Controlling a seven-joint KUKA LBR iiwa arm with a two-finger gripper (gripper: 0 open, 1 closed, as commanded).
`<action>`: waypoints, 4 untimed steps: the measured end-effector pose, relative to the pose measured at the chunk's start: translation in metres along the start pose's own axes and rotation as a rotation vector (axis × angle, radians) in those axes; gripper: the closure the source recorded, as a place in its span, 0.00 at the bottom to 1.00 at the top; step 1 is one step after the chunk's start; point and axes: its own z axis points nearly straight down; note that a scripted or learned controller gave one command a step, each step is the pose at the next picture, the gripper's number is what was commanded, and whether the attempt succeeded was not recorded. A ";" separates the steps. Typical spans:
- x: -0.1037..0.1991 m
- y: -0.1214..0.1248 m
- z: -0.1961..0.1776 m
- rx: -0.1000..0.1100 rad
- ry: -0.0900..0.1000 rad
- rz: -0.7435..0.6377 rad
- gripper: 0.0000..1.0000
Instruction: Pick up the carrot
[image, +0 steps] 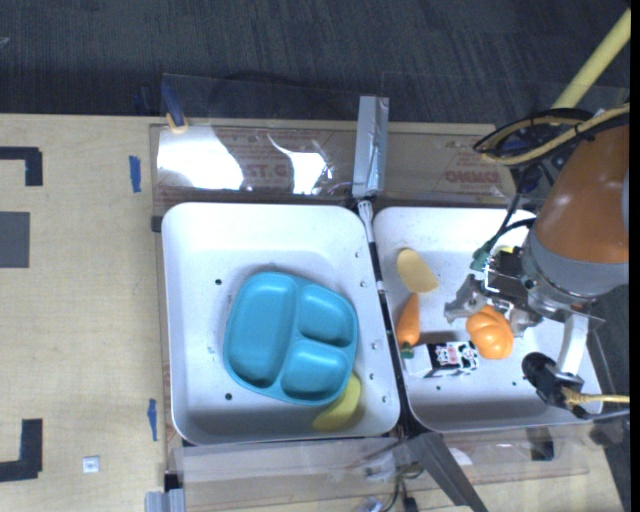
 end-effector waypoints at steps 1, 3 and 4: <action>-0.007 0.012 -0.064 0.000 0.001 -0.053 1.00; -0.094 0.122 0.006 0.002 -0.002 0.323 1.00; -0.069 0.119 0.020 0.007 -0.001 0.230 1.00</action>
